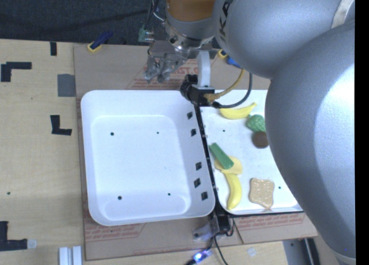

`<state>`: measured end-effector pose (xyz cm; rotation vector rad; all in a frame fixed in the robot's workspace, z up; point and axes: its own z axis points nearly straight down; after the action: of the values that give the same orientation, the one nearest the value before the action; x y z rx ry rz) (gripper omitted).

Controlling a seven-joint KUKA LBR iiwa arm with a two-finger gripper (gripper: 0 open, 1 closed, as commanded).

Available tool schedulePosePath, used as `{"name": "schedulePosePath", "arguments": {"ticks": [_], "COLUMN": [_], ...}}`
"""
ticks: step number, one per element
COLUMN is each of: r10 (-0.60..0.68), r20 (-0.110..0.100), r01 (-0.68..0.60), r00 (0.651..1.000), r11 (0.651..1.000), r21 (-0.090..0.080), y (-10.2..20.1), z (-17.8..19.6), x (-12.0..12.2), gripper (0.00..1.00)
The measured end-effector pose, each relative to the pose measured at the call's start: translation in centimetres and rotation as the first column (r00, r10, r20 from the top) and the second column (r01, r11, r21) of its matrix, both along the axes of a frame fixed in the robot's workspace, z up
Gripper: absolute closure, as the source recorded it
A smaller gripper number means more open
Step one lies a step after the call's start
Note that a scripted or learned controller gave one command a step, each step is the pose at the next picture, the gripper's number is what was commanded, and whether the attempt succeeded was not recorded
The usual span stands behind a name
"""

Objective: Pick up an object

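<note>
my tool [159, 69]: 12 o'clock, past left bin [92, 143] rim, over counter [34, 143]
grip: can't tell
bananas [233, 186]: right bin [285, 203]

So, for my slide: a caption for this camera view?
Gripper above the left bin's far rim; bananas, green pieces, cracker lie in the right bin.

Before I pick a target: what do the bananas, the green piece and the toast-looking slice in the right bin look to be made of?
Probably toy food. Both bananas, the upper and the lower, look like smooth moulded plastic: uniform yellow with a slight sheen. The green piece lying on the lower banana looks the same, evenly coloured and glossy. The toast-like slice looks matte and speckled, perhaps plastic or foam; I cannot tell which.
</note>
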<state>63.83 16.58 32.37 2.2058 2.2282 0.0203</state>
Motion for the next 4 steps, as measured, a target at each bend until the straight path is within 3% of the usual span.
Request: {"name": "schedulePosePath", "arguments": {"ticks": [1,2,3,4], "r10": [-0.006,-0.006,-0.004,-0.008], "r20": [-0.026,-0.024,-0.005,-0.027], "r01": [0.006,0.006,0.004,0.008], "r00": [1.000,1.000,1.000,1.000], "r11": [1.000,1.000,1.000,1.000], "r21": [-0.008,-0.008,0.000,-0.010], "y": [2.4,4.2,7.0,6.7], "z": [-9.6,-15.9,-2.9,-13.4], "x": [-5.6,-9.5,-10.1,-13.7], "gripper": [1.00,1.00,1.00,1.00]}}
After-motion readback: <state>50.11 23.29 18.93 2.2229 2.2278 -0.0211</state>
